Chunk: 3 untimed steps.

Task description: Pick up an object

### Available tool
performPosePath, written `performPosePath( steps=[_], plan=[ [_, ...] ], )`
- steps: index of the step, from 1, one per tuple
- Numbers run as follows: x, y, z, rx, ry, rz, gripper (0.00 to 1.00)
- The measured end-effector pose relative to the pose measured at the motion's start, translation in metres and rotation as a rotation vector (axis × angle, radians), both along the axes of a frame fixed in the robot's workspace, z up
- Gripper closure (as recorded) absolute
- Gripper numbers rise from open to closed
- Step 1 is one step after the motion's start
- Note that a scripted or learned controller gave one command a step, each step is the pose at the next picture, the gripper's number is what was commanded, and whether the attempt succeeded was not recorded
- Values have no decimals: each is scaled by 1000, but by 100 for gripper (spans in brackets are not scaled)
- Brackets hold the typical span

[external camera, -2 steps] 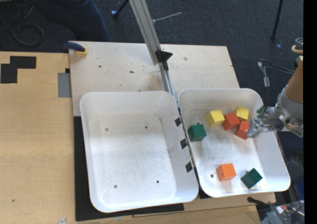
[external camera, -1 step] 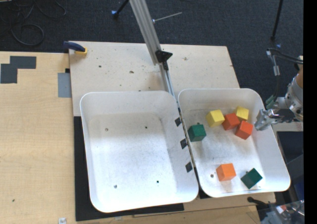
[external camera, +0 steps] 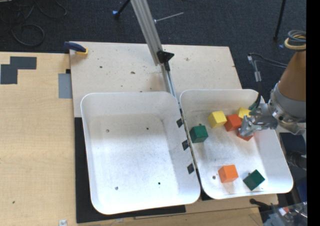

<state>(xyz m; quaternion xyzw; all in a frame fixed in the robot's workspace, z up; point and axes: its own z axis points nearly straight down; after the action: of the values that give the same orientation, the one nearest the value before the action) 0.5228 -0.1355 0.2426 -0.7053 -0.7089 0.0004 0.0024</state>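
Note:
The right bin (external camera: 280,177) holds several small blocks. A green cube (external camera: 199,133) sits near its left wall and a yellow cube (external camera: 217,118) lies beside it. A red-orange block (external camera: 233,121) rests near the right wall, with another yellow piece (external camera: 244,112) behind it. At the front lie an orange cube (external camera: 228,173) and a dark green cube (external camera: 254,179). My gripper (external camera: 246,129) is low in the bin, right against the red-orange block, with a bit of red showing under its tip.
The left bin (external camera: 100,180) sits beside the right one, separated by a divider with black clips (external camera: 185,145). A slanted aluminium post (external camera: 147,25) rises behind the bins. The arm's orange band (external camera: 297,77) is at the right edge.

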Motion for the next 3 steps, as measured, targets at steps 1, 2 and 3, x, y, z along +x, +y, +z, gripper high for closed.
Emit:
performPosePath(
  steps=[1, 2, 3],
  plan=[
    [8, 61, -2, 1, -1, 1, 100],
    [-1, 117, -1, 0, 0, 0, 100],
    [-3, 172, -15, 0, 3, -1, 100]
  ],
)
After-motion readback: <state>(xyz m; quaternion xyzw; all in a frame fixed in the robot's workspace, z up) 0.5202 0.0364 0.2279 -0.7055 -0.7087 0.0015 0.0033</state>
